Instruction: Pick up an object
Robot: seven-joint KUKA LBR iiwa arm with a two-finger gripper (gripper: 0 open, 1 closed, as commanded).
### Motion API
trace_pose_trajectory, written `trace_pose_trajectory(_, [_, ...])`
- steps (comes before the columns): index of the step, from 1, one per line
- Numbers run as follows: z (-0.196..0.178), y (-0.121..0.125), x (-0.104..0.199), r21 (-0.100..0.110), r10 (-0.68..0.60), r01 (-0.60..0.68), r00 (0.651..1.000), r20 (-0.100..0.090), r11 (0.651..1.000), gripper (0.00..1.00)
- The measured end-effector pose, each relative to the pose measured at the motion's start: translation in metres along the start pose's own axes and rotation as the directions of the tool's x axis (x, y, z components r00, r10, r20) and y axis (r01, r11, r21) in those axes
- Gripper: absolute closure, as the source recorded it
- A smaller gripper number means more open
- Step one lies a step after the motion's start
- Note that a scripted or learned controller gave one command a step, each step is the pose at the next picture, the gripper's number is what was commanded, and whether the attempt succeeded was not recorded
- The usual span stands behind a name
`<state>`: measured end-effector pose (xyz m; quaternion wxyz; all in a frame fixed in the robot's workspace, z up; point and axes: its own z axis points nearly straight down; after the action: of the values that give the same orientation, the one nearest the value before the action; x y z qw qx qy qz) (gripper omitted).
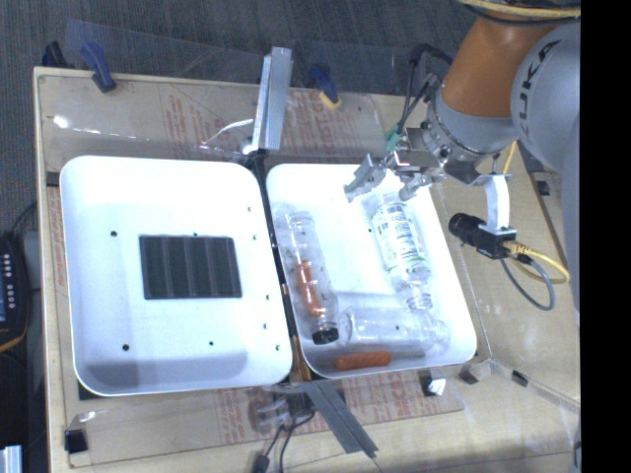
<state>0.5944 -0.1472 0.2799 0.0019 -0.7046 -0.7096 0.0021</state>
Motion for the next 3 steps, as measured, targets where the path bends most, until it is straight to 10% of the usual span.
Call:
trace_pose_trajectory(1, [0.073,0.001,-0.064,-0.001,-0.098,0.098,0.995,-0.001,0.995,0.0])
trace_pose_trajectory(2, [0.189,0.042,-0.06,0.001,-0.139,0.139,0.99,-0.003,0.99,0.0])
trace_pose_trajectory(3, [0.054,0.027,-0.064,-0.005,-0.118,0.118,0.993,0.001,0.993,0.0])
